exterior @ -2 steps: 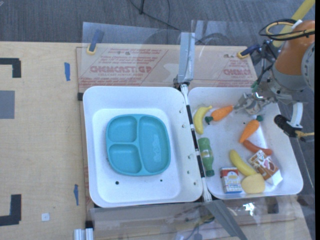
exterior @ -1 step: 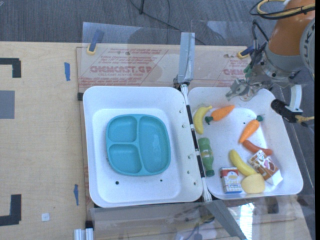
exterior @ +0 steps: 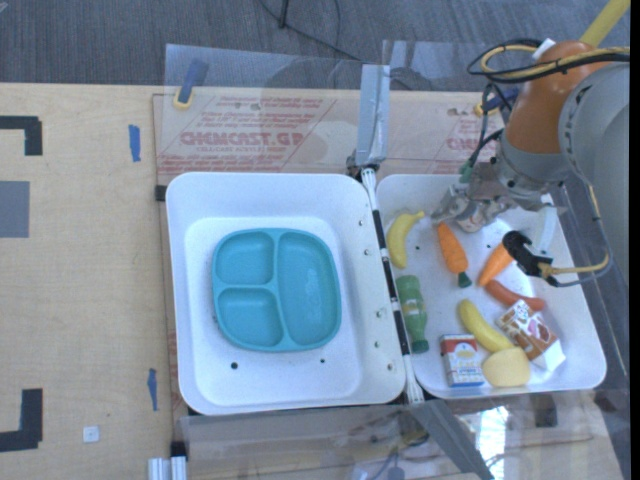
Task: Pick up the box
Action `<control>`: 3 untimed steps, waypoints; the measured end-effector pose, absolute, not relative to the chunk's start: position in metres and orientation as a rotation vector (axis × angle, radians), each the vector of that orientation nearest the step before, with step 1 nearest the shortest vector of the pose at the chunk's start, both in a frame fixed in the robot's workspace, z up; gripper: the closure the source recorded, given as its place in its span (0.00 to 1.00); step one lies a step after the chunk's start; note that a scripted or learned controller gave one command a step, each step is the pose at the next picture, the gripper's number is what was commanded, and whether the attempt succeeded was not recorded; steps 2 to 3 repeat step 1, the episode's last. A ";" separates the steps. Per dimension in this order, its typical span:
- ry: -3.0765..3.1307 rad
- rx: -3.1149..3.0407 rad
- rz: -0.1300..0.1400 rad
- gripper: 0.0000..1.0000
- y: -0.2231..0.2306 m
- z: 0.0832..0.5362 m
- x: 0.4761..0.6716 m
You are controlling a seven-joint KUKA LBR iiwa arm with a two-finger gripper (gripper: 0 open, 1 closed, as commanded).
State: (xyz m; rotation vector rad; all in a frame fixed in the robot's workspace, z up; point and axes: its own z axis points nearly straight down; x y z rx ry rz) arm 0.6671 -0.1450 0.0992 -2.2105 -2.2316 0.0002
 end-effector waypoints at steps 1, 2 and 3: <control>-2.268 -2.180 -0.003 1.00 -0.121 0.206 0.668; -2.268 -2.180 -0.003 1.00 -0.121 0.206 0.668; -2.268 -2.180 -0.003 1.00 -0.121 0.206 0.668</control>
